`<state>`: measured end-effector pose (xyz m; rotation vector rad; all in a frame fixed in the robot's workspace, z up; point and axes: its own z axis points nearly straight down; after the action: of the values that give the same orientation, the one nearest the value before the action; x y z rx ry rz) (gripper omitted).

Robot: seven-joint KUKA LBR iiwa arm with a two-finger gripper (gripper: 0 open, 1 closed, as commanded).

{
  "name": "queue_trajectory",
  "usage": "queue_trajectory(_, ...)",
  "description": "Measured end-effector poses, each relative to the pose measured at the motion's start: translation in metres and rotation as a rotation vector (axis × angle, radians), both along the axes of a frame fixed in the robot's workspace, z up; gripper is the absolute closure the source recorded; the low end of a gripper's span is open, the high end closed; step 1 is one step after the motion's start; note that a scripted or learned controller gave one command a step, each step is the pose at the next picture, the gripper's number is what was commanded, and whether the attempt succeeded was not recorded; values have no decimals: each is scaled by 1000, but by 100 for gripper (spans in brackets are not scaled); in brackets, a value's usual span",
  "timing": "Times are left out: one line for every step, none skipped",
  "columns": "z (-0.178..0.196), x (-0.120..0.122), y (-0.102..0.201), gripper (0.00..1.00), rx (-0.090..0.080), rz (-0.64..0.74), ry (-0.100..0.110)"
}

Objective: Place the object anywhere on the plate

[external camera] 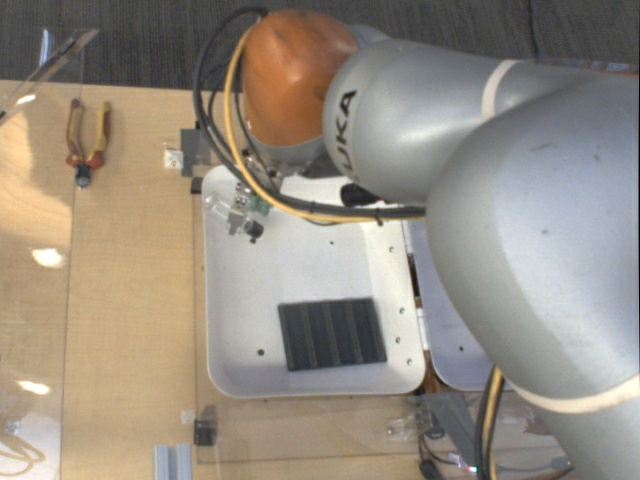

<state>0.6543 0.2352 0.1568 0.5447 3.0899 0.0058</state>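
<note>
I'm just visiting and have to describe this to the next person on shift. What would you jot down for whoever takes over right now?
Pincer: low over the far-left corner of the left bin; too small and cluttered to tell whether it is open or gripping anything.
Dark ribbed plate: lying flat in the near part of that bin, nothing on it.
Object: I cannot pick it out.
Done: nothing placed yet.
Left: get the object onto the plate.
Off-task: red-handled pliers on the bench.

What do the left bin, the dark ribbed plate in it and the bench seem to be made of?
Bin: likely moulded plastic, matte white, with rounded corners and a smooth raised rim. Plate: dark grey, matte, with parallel ribs; rubber or plastic, hard to tell. Bench: pale wood or wood laminate, with faint grain and glossy highlights.
</note>
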Motion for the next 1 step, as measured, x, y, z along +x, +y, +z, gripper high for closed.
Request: queue_trajectory(-65,-105,-45,100,5,39,-16)
